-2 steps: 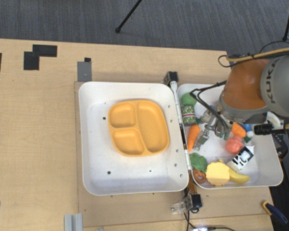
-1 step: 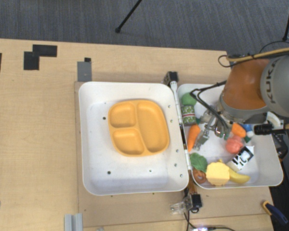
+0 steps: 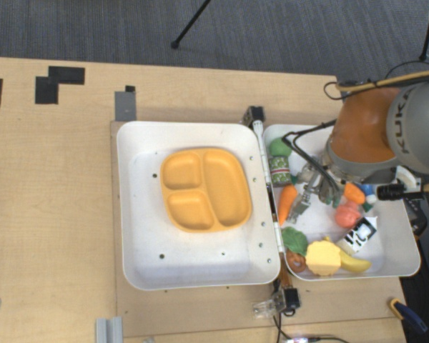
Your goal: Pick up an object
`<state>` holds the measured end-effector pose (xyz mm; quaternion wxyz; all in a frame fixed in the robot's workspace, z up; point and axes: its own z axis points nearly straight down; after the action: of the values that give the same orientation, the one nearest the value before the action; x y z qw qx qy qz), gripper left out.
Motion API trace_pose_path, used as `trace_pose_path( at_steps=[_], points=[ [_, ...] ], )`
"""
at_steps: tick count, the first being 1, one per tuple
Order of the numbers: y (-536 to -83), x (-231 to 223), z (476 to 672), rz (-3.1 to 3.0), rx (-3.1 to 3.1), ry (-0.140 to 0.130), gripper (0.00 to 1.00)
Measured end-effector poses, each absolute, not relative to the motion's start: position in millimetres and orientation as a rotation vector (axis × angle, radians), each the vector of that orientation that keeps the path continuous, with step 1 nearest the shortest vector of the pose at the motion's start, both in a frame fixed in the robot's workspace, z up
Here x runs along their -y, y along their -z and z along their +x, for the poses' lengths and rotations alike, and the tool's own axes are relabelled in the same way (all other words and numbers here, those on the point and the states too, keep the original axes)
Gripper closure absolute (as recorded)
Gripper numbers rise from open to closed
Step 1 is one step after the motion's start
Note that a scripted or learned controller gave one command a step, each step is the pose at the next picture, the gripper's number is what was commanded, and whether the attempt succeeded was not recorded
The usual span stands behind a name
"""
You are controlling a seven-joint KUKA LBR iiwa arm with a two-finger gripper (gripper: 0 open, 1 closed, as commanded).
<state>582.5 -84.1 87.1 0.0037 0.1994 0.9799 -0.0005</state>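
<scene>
The likeliest target, in my judgement, is the toy carrot [image 3: 287, 203]. It lies lengthwise against the left wall of the right bin [image 3: 407, 259], just beside the tip of the gripper [image 3: 301, 206]. From this slant I cannot tell whether the gripper is released or clenched. Nothing is plainly seen held in it, so I would not count anything as grasped.

The wall is the main hazard. With the carrot tucked so close to it, a closing move could catch only the carrot's edge and squirt the smooth, tapered toy aside. It could also land on the wall itself.

Crowding is the second hazard:
- A green can [image 3: 279, 161] lies just beyond the gripper, toward the far wall.
- A leafy green toy [image 3: 295, 239] sits just on its near side.
- A yellow toy fruit [image 3: 324, 257] and a banana [image 3: 355, 265] lie further along that way.
- A pink-red toy [image 3: 345, 215] lies close behind the gripper, on the arm's side.

A lift might drag or nudge one of these.

The arm [image 3: 418, 120] reaches in from the right, with its orange band [image 3: 365, 123] over the bin's far side. The wrist is tilted, so the gripper points down and leftward into the bin. A yellow divided plate [image 3: 204, 190] lies in the left bin [image 3: 139, 263], across the wall and well apart from the gripper.
</scene>
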Motion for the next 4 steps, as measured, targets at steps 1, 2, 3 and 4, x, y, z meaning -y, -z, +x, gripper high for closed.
trace_pose_path(
  at_steps=[1,2,3,4],
  points=[
    [-87.1,84.1,582.5,0.625,-3.071,0.001,0.0],
    [-87.1,84.1,582.5,0.625,-3.071,0.001,0.0],
    [-87.1,84.1,582.5,0.625,-3.071,0.001,0.0],
    [-87.1,84.1,582.5,0.625,-3.071,0.001,0.0]
  ],
)
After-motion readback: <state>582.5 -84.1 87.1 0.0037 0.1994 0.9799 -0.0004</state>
